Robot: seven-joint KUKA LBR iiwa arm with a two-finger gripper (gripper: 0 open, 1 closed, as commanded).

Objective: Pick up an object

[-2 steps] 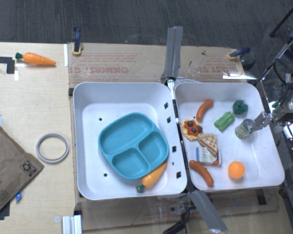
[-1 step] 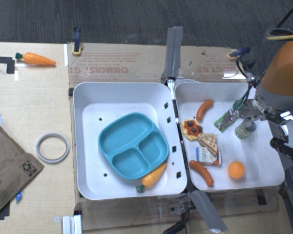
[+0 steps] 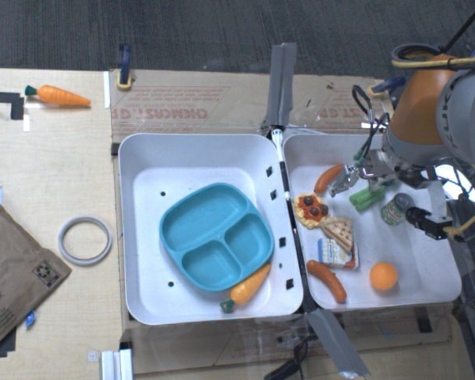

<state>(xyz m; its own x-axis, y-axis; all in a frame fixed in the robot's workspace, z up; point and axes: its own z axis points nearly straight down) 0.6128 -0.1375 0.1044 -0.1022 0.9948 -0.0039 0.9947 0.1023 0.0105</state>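
My gripper (image 3: 353,177) hangs over the back half of the right bin (image 3: 427,291), on the grey arm with the orange band (image 3: 421,105). A green block (image 3: 366,199) lies just below and to the right of it, and a reddish sausage (image 3: 326,178) just to its left. In the same bin lie a small tin can (image 3: 395,210), a pizza slice (image 3: 311,210), a waffle piece (image 3: 339,232), a small carton (image 3: 330,252), a second sausage (image 3: 327,281) and an orange (image 3: 384,277). Nothing can be seen held in the gripper.
The left bin (image 3: 142,180) holds a blue divided plate (image 3: 216,235) with a toy carrot (image 3: 248,285) at its front edge. On the bench to the left are another carrot (image 3: 57,96), a tape ring (image 3: 85,239) and a cardboard box (image 3: 12,275).
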